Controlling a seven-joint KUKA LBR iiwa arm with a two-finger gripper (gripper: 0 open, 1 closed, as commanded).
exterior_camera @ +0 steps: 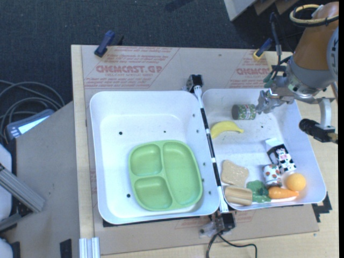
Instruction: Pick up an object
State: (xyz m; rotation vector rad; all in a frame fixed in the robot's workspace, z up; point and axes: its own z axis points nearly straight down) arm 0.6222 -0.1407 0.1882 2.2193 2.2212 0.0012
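Here, the gripper point(264, 102) is poised beside a small green can point(243, 112) lying in the right bin point(314, 160), near a banana point(226, 128). Nothing is held; a closing grasp is likely needed next.

One fixed camera looks down at a slant, apparently from mid-height, on both bins point(102, 160) side by side.

"CHEMCAST GP" across bench board point(134, 67)

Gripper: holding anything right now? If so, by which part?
Cannot be told. The gripper sits in the right bin, right beside the small can lying on its side, but no object shows between its fingers.
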